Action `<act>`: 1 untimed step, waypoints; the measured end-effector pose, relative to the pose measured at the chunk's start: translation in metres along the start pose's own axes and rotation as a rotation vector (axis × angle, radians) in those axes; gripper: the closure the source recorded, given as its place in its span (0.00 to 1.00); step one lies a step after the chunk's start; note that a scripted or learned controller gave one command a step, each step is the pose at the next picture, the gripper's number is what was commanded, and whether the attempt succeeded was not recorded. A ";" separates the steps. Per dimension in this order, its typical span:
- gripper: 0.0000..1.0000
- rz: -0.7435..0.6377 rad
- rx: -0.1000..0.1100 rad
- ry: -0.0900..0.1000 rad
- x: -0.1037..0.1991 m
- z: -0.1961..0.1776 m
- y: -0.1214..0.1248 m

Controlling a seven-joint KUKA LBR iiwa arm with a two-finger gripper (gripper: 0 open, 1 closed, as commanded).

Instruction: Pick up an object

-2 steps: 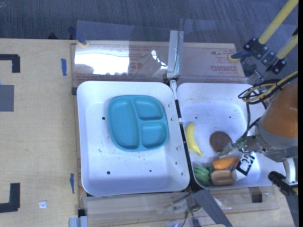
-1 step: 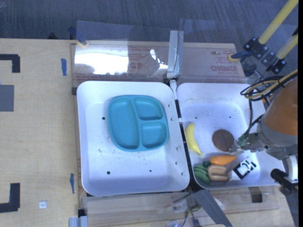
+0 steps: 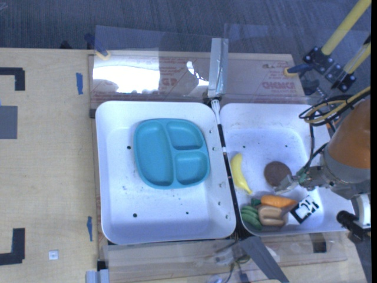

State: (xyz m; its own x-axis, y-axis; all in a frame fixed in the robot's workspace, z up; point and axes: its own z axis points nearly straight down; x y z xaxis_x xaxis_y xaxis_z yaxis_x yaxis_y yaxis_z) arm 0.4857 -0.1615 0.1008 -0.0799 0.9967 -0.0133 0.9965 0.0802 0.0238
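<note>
The two white bins look like smooth plastic with a dull sheen (the left one speckled with dark flecks). The teal divided tray appears matt plastic. The bench shows pale wood grain. Behind the bins, a clear sheet glares glossily.

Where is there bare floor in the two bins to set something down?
Left white bin: bare floor all round the blue three-compartment plastic tray, widest below it. Right white bin: the upper half is bare. Its lower half is crowded with yellow banana, brown disc, orange carrot, bun and the claw.
</note>
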 end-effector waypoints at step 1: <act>0.00 -0.090 0.015 0.014 0.060 0.014 0.076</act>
State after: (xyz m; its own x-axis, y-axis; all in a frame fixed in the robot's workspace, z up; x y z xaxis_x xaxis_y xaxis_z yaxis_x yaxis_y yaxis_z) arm 0.5573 -0.0954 0.0877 -0.1694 0.9855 -0.0012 0.9855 0.1694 0.0081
